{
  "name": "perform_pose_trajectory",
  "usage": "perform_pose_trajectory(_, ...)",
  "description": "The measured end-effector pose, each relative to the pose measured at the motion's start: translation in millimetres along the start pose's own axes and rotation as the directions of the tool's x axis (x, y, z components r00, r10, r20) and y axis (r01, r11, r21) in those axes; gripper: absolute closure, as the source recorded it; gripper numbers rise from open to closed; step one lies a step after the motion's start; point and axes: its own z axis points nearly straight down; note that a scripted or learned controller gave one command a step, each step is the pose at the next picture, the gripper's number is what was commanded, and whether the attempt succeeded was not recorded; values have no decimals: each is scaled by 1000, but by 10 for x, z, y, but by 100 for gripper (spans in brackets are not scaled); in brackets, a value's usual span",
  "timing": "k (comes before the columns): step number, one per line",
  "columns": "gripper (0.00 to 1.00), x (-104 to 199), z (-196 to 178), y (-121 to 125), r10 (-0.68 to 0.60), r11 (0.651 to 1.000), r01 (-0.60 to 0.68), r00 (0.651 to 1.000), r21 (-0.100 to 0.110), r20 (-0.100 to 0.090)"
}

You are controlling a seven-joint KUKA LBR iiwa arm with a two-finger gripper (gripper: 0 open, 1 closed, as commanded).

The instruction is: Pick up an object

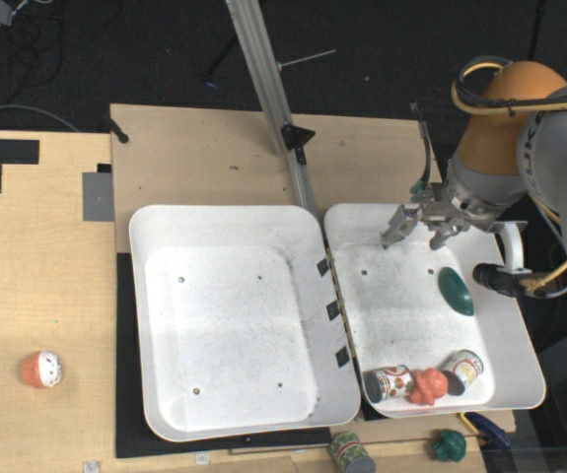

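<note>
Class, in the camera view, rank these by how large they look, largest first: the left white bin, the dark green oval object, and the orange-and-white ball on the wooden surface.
1. left white bin
2. dark green oval object
3. orange-and-white ball
The last two look nearly alike, so that order is unsure.

Single fixed overhead view, slanted down across both white bins (pixel 229 227).

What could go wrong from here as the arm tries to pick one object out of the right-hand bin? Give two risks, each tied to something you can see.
1. The two cans and the orange-red toy sit bunched against the right bin's near wall, so fingers may hit the wall or nudge a neighbour.
2. The dark green object looks smooth and rounded, lying close to the far-right rim; it may slip from a pinch. The gripper sits high in the bin, away from all of them.
</note>
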Motion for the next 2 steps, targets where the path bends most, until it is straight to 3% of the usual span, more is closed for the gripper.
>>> perform_pose_trajectory(1,0,43,646,-13,-1,1000,1,1000,2,0)
perform_pose_trajectory(2,0,51,747,-18,1,1000,-1,1000,-2,1)
